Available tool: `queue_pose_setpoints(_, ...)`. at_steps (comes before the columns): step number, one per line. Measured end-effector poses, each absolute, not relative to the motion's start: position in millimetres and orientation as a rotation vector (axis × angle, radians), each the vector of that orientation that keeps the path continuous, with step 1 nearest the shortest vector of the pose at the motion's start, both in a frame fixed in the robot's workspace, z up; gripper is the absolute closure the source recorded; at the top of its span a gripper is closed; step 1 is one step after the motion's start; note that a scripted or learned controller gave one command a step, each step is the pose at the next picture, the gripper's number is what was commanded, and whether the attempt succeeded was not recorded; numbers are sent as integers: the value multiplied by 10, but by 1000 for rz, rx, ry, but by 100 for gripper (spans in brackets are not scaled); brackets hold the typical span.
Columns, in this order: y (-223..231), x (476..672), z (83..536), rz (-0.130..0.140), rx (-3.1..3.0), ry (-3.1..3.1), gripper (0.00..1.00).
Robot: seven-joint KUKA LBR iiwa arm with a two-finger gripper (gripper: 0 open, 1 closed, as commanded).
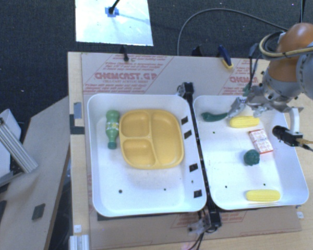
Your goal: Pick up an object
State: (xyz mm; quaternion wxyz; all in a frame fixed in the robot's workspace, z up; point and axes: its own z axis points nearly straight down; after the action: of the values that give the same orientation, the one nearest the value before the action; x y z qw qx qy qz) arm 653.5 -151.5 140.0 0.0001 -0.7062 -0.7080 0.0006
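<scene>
The right bin (pixel 287 191) holds several small objects. A yellow corn cob (pixel 243 122) lies near its far edge, with a dark green curved piece (pixel 215 116) to its left. A red-and-white packet (pixel 261 141), a dark green lump (pixel 252 157) and a second yellow cob (pixel 263 195) lie closer to the front. My gripper (pixel 248 110) hangs over the far edge of this bin, just above the first cob. It stands open, one finger (pixel 234 108) to the cob's left, and nothing is between the fingers.
The left bin (pixel 101 191) holds a yellow divided plate (pixel 150 138) and a green bottle (pixel 112 129) lying beside it. A black divider strip (pixel 195 155) runs between the bins. Cables (pixel 297 138) trail from the wrist over the right bin's right side.
</scene>
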Motion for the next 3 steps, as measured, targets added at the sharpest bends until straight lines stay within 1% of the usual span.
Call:
queue_pose_setpoints(1, -1517, 6552, 1548, -4, -2222, -2229, 100)
queue_pose_setpoints(2, -1518, 6486, 2018, -5, -2223, -2225, 100)
queue_pose_setpoints(3, -1518, 6499, 2377, -5, -2220, -2229, 100)
